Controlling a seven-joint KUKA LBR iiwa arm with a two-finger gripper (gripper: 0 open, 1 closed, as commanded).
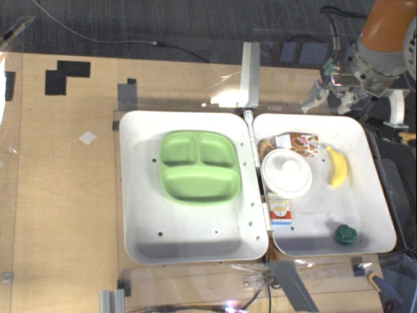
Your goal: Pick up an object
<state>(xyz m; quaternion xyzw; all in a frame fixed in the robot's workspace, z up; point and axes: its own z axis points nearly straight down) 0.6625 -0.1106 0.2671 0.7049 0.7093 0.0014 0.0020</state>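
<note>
My gripper (pixel 331 100) hangs at the far right, over the back rim of the right bin (pixel 371 175), open with nothing between its fingers. In that bin lie a white bowl (pixel 287 171), a yellow banana (pixel 337 166) to its right, a dark green ball (pixel 346 235) in the near right corner, a brown-and-white snack packet (pixel 301 142) behind the bowl, and a small printed carton (pixel 279 210) in front of it. A green divided plate (pixel 199 167) sits in the left bin (pixel 140 194). The gripper is well behind and above all of them.
A metal post (pixel 251 77) stands behind the divider between the bins. Cables run along the dark floor at the back. Black markers (pixel 65 75) lie on the wooden bench to the left. The arm's orange band (pixel 384 15) is at the top right.
</note>
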